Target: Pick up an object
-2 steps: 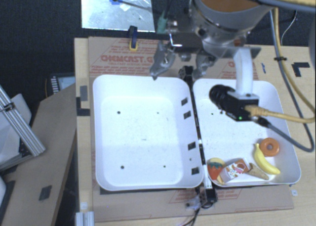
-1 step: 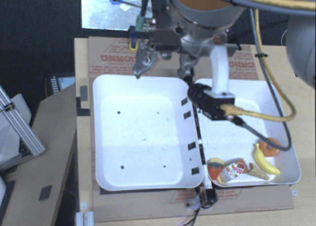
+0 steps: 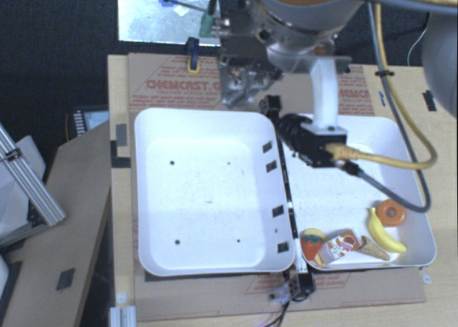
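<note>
Gripper up high, toys down low

Gripper (image 3: 243, 89) hangs over top edge of left bin (image 3: 154, 175), w/ nothing seen in it; can't tell open or shut. Banana (image 3: 385, 232), orange ring (image 3: 391, 212) & packet (image 3: 336, 247) sit at 5 o'clock in right bin (image 3: 336, 197).

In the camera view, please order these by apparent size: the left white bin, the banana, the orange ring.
1. left white bin
2. banana
3. orange ring
</note>
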Tool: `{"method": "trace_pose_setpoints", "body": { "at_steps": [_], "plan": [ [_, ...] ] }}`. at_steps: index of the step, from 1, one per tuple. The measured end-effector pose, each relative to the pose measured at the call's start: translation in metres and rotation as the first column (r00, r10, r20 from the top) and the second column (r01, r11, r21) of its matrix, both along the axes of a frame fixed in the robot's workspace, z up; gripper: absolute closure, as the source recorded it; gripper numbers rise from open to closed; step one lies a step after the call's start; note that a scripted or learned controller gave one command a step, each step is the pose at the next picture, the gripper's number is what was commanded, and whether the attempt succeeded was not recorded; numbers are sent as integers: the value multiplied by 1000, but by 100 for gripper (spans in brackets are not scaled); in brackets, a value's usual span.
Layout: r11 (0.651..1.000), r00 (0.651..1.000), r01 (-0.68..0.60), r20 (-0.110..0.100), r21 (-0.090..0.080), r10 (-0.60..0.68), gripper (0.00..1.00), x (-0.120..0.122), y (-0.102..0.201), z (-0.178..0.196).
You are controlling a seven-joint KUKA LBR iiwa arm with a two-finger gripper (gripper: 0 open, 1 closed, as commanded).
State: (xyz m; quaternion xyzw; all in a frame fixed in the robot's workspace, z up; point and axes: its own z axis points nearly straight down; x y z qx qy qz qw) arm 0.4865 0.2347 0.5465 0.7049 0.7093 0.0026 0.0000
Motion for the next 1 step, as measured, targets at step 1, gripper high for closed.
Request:
{"method": "trace_pose_setpoints", "body": {
  "at_steps": [1],
  "plan": [
    [1000,1000,13,-3,-4,-13,100,0,-77,-12]
  ]
}}
